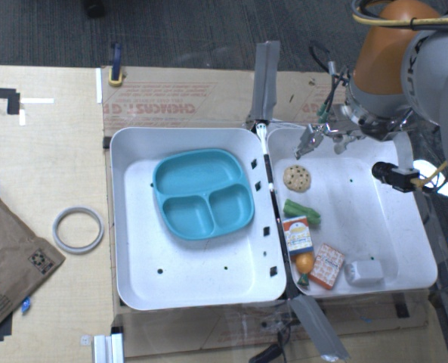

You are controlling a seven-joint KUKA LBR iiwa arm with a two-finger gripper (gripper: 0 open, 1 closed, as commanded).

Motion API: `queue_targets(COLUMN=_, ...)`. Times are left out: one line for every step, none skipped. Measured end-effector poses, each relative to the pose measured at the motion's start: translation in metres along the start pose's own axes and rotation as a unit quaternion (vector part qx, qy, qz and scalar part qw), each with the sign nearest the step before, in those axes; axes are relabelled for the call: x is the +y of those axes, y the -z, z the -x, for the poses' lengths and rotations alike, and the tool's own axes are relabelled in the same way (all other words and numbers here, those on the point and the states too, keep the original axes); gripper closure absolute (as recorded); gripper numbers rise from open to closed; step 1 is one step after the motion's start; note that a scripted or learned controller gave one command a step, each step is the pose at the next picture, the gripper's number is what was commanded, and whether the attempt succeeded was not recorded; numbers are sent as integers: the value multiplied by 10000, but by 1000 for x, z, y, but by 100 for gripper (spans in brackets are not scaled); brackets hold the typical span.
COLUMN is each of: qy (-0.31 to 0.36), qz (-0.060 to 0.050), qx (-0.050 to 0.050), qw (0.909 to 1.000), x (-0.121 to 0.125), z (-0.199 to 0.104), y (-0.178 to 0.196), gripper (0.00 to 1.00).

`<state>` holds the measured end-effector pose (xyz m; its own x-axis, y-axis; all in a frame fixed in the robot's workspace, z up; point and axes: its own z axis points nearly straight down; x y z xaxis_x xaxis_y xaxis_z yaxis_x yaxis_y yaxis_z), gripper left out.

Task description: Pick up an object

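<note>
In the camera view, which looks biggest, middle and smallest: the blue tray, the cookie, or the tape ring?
1. Blue tray, biggest by far.
2. Tape ring.
3. Cookie, smallest.

Grey arm [435,66] with an orange band [386,44] and yellow cable [405,23].

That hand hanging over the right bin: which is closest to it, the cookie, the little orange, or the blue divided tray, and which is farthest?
Measured from the hand in the camera view:
1. Cookie, in the right bin just below the hand, near the divider.
2. Blue divided tray, across the divider in the left bin.
3. Little orange, at the right bin's near end, beside the cartons.
</note>
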<state>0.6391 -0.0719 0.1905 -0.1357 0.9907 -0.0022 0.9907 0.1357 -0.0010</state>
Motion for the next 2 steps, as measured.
queue_targets(qy=203, qz=-15, qx=10, qw=9998, x=-51, z=37, y=-70, gripper=0)
queue_targets(qy=904, qz=43, qx=-9, qw=9959, x=-67, z=20, y=-95, gripper=0)
